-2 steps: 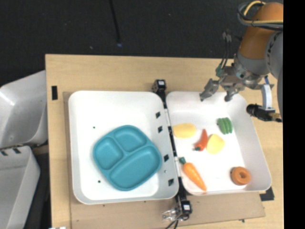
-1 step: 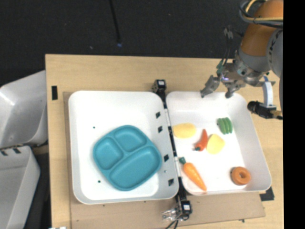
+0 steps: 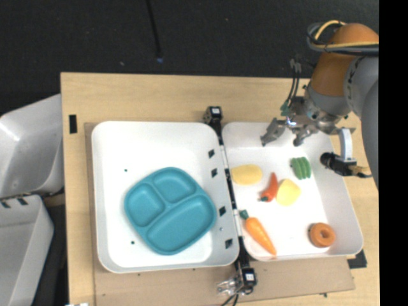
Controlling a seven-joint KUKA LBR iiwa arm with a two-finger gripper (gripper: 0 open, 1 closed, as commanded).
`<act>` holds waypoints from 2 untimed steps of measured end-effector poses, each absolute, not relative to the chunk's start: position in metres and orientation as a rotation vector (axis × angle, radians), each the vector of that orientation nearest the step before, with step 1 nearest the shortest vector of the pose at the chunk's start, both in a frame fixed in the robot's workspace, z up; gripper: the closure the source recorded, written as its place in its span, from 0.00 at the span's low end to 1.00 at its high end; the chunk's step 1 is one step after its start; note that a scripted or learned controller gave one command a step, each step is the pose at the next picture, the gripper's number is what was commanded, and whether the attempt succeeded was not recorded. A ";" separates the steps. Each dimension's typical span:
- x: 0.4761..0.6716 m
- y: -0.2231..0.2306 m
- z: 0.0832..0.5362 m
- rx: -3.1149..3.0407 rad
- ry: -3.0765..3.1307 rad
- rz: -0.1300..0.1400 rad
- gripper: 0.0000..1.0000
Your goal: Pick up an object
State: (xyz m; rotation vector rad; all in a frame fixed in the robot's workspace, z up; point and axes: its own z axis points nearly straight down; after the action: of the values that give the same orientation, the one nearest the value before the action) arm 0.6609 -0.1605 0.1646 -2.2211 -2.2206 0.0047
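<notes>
The right bin (image 3: pixel 338 190) holds several toy foods: a yellow oval piece (image 3: pixel 247 174), a red chili (image 3: pixel 271 187), a yellow lemon-like piece (image 3: pixel 288 192), a green piece (image 3: pixel 300 167), a carrot (image 3: pixel 260 233) and an orange ring (image 3: pixel 322 234). My gripper (image 3: pixel 284 136) hangs over the far edge of this bin, above the bare white floor. Its fingers are spread open with nothing between them. The green piece lies just in front and to the right of it.
The left bin (image 3: pixel 108 171) carries a blue divided plate (image 3: pixel 169 210). A black clip (image 3: pixel 213 114) sits at the far end of the seam between the bins. Bare wooden bench surrounds both bins.
</notes>
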 end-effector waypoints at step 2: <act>0.656 -0.166 0.101 -2.225 -2.219 0.003 0.00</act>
State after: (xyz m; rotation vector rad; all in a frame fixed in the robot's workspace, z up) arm 0.6558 -0.1658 0.1006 -2.2250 -2.2191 0.0030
